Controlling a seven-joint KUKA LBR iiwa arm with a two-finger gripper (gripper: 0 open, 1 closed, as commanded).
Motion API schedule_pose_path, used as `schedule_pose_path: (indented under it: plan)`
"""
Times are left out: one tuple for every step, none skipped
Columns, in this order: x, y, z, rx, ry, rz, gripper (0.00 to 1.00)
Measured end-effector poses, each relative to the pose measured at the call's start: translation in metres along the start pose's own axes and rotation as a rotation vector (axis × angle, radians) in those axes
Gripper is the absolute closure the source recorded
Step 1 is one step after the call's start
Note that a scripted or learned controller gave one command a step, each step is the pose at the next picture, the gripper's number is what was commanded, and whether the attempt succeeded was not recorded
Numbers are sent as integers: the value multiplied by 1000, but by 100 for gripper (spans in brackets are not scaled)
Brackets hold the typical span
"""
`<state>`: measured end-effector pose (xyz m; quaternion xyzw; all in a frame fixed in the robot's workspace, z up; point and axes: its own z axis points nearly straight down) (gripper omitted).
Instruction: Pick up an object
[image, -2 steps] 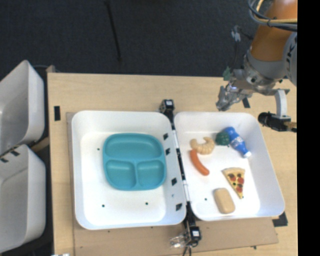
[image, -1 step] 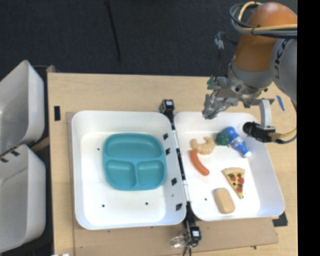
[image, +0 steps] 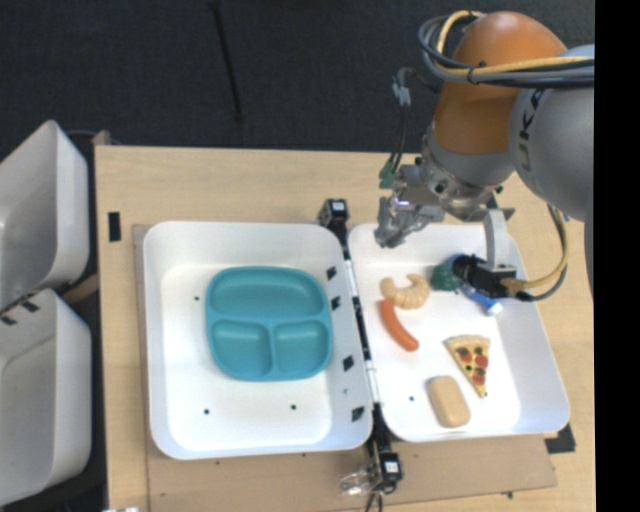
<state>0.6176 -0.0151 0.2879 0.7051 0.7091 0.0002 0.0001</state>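
Note:
In the right bin lie a tan croissant, an orange sausage, a pizza slice and a beige bread roll. A dark green and blue toy rests near the bin's right wall. My gripper hangs over the far left corner of the right bin, above and just behind the croissant, and nothing is visibly held in it. The grey arm with its orange band leans in from the upper right.
A teal divided plate lies in the left bin. A black-clipped divider runs between the two bins. White containers stand off the bench at the left. A cable loops over the right bin's far right side.

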Motion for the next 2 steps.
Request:
schedule_pose_path:
  plan:
    - [45,-14,1,1,0,1,100]
    - [90,-30,26,1,-1,2,100]
